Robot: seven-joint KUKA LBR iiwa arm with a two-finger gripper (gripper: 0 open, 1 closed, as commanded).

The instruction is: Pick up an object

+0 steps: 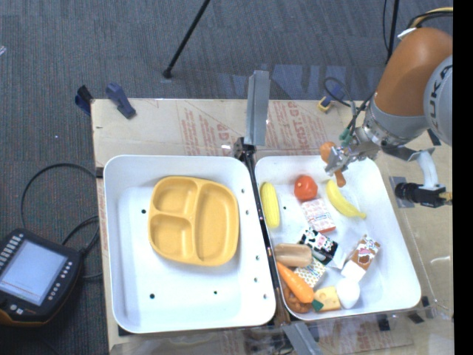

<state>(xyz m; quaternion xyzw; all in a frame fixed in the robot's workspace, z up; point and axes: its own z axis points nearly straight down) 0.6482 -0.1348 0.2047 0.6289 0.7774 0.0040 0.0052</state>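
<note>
Gripper (pixel 338 161) raised over right bin (pixel 395 213), fingers clamped on 1 small orange object (pixel 327 151) (pick apparently done); only lift-away remains.

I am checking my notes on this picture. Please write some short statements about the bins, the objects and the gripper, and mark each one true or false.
1. The yellow divided plate lies in the left bin. True.
2. The banana lies in the left bin. False: it lies in the right bin, near the far right side.
3. The gripper is over the far part of the right bin. True.
4. The tomato rests on the yellow plate. False: it sits in the right bin, next to the corn.
5. The carrot is at the near edge of the right bin. True.
</note>
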